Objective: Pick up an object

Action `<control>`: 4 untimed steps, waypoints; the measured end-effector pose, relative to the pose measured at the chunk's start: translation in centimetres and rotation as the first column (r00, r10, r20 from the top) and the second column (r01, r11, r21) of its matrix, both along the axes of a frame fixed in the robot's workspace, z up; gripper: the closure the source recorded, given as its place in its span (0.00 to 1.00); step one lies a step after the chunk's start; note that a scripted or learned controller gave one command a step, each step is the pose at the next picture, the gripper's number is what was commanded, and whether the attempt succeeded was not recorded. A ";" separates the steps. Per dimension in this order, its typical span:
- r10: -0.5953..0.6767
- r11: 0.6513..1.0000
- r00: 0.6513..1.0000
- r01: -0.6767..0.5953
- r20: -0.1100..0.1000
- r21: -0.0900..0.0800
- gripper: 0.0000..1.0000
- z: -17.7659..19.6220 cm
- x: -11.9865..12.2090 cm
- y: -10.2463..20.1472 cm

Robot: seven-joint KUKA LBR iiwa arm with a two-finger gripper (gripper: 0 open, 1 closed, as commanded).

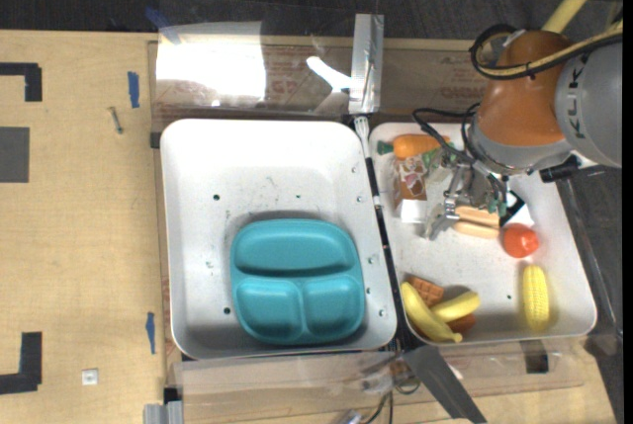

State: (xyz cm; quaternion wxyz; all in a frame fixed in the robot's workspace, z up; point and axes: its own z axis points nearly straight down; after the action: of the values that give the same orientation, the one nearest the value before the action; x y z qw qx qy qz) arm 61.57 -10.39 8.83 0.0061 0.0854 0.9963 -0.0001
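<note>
The right bin (579,313) holds several toy foods. My gripper (442,220) hangs low over its upper middle, pointing down-left, open, with nothing visibly between its fingers. Its tips lie at the left end of a hot dog (477,221) and just below a small brown-and-white packet (410,183). An orange piece (413,145) lies by the far wall. A red tomato (520,241) and a yellow corn cob (535,296) lie to the right. Two bananas (435,311) rest at the near edge over an orange-brown item (427,290).
The left bin (188,214) holds a teal divided tray (297,279) in its near half. A clear plastic sheet and a metal bracket (366,61) stand behind the bins. The grey and orange arm (524,106) and its cables cover the right bin's far right corner.
</note>
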 end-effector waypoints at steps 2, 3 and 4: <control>-0.068 0.998 0.998 0.068 0.009 -0.002 1.00 1.4 -5.8 -5.4; 0.199 0.980 0.980 -0.199 -0.004 0.001 1.00 9.8 -10.4 5.7; 0.422 0.906 0.906 -0.422 -0.002 -0.003 1.00 13.8 -5.6 4.8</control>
State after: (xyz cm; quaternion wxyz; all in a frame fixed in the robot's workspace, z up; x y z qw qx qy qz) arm 56.00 -5.56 22.59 0.0054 -0.1322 0.9912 -0.0004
